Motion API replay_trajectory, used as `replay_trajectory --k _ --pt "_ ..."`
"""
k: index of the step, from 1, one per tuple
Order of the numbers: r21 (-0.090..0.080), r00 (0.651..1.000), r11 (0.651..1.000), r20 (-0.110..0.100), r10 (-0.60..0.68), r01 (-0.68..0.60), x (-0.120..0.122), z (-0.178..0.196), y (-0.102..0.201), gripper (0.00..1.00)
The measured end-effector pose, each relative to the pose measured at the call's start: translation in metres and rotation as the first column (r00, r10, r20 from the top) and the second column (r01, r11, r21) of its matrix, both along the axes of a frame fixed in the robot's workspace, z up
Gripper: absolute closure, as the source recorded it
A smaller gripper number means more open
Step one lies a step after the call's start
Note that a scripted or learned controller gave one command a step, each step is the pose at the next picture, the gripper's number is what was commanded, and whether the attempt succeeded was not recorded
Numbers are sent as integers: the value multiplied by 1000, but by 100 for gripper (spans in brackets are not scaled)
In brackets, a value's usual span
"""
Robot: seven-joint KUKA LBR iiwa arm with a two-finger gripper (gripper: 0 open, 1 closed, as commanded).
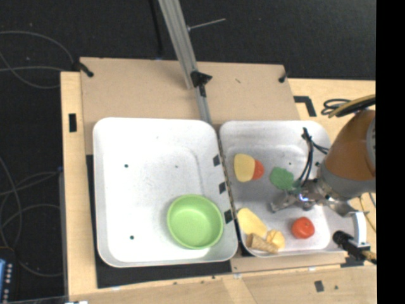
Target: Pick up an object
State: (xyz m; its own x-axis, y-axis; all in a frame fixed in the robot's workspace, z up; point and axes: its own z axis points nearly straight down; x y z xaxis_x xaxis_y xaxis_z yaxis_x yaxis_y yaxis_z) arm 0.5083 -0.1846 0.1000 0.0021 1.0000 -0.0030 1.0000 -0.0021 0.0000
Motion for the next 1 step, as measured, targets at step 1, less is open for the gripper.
replay_trajectory --k 1 --pt "2 1000 1000 5 -5 5 1 12 0 100"
